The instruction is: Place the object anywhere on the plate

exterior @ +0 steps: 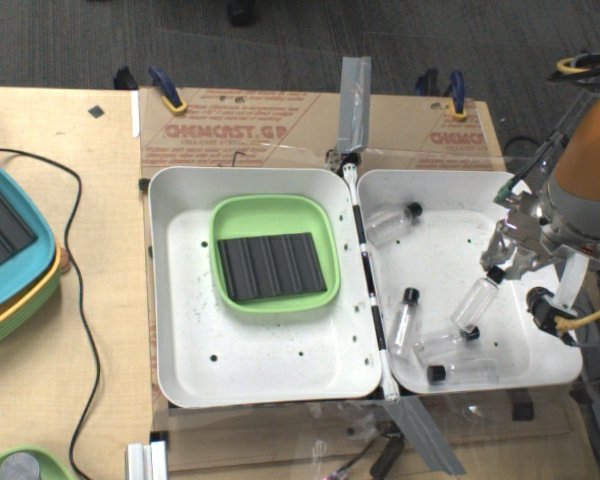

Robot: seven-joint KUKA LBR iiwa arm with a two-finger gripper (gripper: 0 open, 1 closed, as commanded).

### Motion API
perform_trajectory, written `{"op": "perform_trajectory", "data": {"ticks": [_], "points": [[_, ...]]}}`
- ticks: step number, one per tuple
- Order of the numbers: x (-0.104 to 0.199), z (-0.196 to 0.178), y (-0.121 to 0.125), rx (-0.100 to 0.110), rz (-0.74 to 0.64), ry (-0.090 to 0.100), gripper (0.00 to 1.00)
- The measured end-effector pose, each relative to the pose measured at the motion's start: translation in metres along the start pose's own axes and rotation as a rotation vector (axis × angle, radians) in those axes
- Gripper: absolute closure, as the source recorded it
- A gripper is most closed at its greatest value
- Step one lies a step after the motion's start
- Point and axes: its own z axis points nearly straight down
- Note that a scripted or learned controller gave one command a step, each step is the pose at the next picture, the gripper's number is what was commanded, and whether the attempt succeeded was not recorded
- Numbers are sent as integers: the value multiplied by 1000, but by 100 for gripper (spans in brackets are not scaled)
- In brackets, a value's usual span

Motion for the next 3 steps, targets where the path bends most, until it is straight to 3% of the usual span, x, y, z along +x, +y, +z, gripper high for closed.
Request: {"op": "perform_trajectory", "data": {"ticks": [1, 2, 3], "points": [[0, 0, 0, 0, 0, 0, 0], [-42, -61, 16, 0, 276, -1, 0], [-61, -98, 41, 2, 536, -2, 0]]}}
